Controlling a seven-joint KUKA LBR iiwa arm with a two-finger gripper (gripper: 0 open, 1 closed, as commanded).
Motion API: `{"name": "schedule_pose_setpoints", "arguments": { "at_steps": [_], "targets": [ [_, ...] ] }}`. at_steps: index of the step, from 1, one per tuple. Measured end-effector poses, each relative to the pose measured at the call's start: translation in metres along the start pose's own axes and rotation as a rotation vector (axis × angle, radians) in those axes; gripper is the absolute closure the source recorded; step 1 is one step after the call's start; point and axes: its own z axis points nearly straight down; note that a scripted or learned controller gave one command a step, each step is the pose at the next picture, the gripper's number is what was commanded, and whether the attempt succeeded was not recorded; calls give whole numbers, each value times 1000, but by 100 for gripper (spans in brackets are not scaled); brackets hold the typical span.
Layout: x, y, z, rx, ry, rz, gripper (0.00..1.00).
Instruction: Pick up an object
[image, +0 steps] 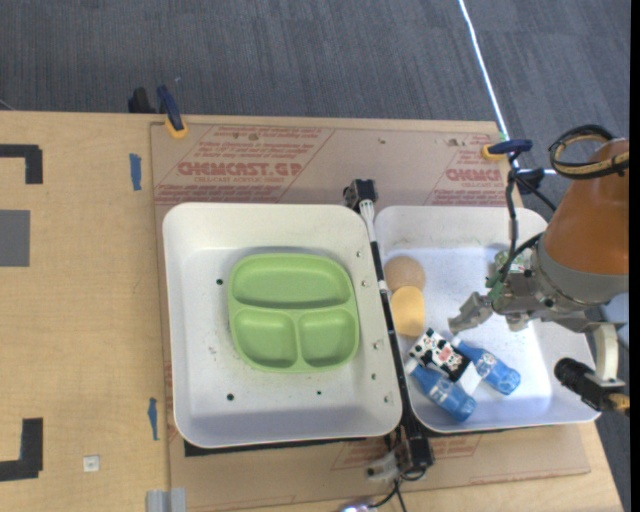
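The right white bin (455, 225) holds a pale tan rounded piece (404, 272) with a yellow-orange piece (408, 311) touching it just below, both near the bin's left wall. In front of them lie a black-and-white patterned toy (438, 352) and two blue pieces (447, 394) (497, 373). My gripper (481, 292) hangs over the middle of this bin, right of the tan pieces and above the blue ones. Its two grey fingers (467, 315) are spread open, with nothing between them.
The left white bin (190, 300) holds a green divided plate (294, 309). A black fixture (359, 192) sits at the top of the wall between the bins. Cables (515, 200) hang by the arm's orange band (592, 225) over the right bin's far right side.
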Motion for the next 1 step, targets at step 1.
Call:
{"name": "schedule_pose_setpoints", "arguments": {
  "at_steps": [1],
  "targets": [
    [74,-11,2,0,0,-269,0]
  ]
}}
